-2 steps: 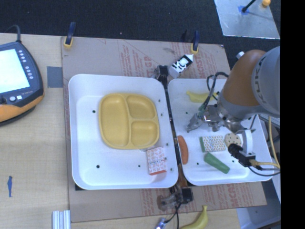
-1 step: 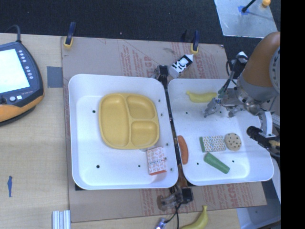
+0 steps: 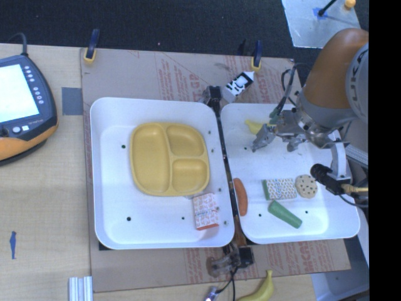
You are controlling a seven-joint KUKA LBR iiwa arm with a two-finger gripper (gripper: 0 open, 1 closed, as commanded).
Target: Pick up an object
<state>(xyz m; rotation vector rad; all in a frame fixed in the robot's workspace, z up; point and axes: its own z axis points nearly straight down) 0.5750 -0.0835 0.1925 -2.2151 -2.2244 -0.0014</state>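
My gripper hangs over the upper middle of the right bin, its two fingers spread apart and open with nothing between them. A small yellow piece lies just to the upper left of the left fingertip. Lower in the same bin are a green-and-white speckled block, a round tan cookie and a green cucumber-like stick. An orange carrot-like piece lies along that bin's left wall. The left bin holds a yellow divided plate and a small red-and-white carton.
A teach pendant sits at the far left of the bench. A black-and-white item lies behind the bins, with blue clamps at the board's back edge. A banana lies at the front. The grey and orange arm covers the right bin's upper right corner.
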